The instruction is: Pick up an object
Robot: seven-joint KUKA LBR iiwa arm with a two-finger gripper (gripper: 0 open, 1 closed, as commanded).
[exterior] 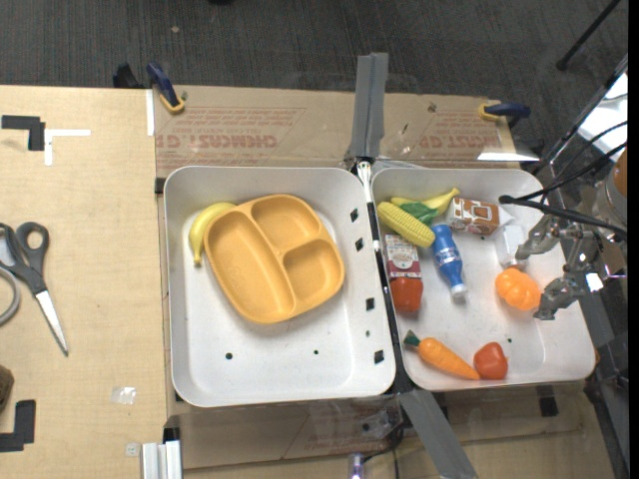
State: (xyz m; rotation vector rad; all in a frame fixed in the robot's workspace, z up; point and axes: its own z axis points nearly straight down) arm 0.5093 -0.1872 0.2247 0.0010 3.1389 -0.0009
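Observation:
My gripper [536, 283] reaches into the right bin [559, 367] from the right and is open. Its fingertips [523, 252] stand on either side of the right edge of an orange fruit [513, 289]; nothing is clamped, and I cannot tell if they touch it. Also in this bin lie a blue bottle [448, 258], a red ketchup bottle [403, 272], a corn cob [404, 224], a yellow-green piece [431, 205], a brown and white box [472, 216], a carrot [444, 358] and a red fruit [490, 360].
The left bin [200, 357] holds a yellow divided plate [275, 257] with a banana [205, 226] at its left. Scissors [35, 277] lie on the bench at the far left. Blue clamps [165, 88] hold the cardboard behind the bins.

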